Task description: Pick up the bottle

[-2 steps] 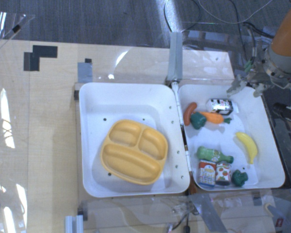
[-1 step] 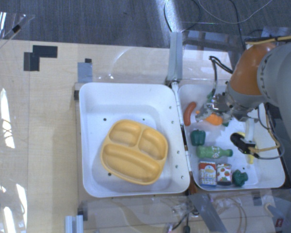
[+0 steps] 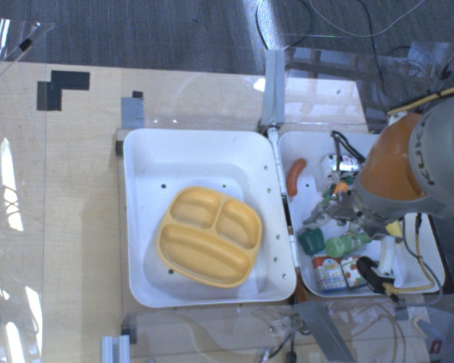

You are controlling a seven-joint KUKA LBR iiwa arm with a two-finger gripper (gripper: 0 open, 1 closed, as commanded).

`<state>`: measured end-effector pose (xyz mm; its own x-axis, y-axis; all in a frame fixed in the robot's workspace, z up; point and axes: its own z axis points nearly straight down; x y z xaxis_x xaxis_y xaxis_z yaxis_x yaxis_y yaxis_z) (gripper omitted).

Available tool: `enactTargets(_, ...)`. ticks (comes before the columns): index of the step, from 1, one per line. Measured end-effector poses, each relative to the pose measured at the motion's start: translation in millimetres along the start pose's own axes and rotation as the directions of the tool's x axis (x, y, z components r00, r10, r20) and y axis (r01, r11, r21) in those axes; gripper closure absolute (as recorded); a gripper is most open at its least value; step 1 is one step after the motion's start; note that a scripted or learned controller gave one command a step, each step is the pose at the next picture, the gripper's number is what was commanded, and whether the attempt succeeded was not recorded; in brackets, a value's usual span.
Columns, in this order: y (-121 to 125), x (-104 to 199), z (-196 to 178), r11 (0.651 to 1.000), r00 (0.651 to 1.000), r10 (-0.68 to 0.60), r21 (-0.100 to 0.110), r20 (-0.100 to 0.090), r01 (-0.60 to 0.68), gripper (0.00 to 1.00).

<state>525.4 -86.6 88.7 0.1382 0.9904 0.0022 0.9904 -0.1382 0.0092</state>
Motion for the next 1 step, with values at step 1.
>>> enactTargets(1, 3.2, 1.7, -12.1, 1.000, 1.000, -0.002, -0.009, -0.002, 0.002, 1.00)
